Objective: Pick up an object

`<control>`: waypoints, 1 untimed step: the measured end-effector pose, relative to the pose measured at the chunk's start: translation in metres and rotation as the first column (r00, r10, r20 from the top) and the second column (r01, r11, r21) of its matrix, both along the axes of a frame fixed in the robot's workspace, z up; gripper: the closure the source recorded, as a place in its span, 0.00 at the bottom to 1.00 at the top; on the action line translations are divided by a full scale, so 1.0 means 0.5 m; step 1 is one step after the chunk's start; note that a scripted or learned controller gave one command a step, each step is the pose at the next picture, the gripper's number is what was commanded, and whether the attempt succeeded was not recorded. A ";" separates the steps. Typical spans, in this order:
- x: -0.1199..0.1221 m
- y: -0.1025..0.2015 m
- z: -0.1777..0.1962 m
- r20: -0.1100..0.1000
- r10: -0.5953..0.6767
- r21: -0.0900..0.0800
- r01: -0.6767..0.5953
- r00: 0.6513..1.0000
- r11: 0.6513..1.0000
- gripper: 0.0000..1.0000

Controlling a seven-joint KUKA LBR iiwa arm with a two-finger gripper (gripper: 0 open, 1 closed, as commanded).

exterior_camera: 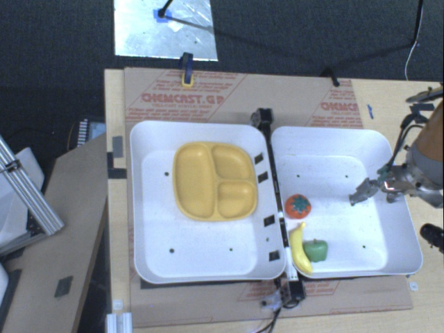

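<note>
The right bin point(333, 155) holds a small red tomato-like toy point(297, 205) near its left wall. A yellow banana point(300, 250) lies by the bin's front left corner, touching a green pepper-like toy point(316, 250) on its right. My gripper point(371, 188) reaches in from the right edge and hangs over the right half of this bin, well to the right of the tomato and apart from all three toys. Nothing is seen between its fingers.
A yellow three-compartment plate point(213, 180) lies in the left bin point(149, 207). A black divider point(272, 207) runs between the bins. Metal framing point(21, 193) stands off the bench at the left, and a shiny sheet point(165, 19) lies on the floor behind.
</note>
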State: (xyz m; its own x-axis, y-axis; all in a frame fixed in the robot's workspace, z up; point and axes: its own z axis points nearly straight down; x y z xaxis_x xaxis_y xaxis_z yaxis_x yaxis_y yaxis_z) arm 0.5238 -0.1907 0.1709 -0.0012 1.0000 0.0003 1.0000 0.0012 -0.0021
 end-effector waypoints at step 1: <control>-0.021 -0.001 -0.107 -0.001 -0.001 0.001 0.001 1.000 1.000 0.00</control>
